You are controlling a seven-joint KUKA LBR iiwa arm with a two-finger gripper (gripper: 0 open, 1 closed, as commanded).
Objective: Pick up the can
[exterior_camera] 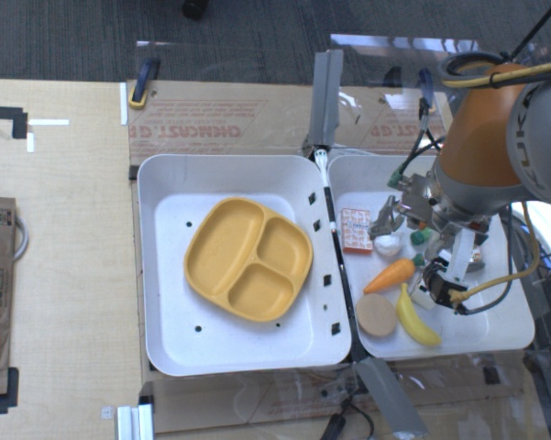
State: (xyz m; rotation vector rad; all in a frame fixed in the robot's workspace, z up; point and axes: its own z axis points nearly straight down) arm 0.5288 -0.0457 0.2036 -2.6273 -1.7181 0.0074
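Claw (391,220) state: cannot tell. Hovering among clutter; risk of nabbing carrot (388,275) or nudging can (356,230) aside.

yellow plate (247,259), orange carrot (388,275), yellow banana (416,319), white left bin (172,324).

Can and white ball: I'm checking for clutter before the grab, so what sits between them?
The carrot lies across the stretch between the can and the white ball, in the right bin, as the camera view shows.
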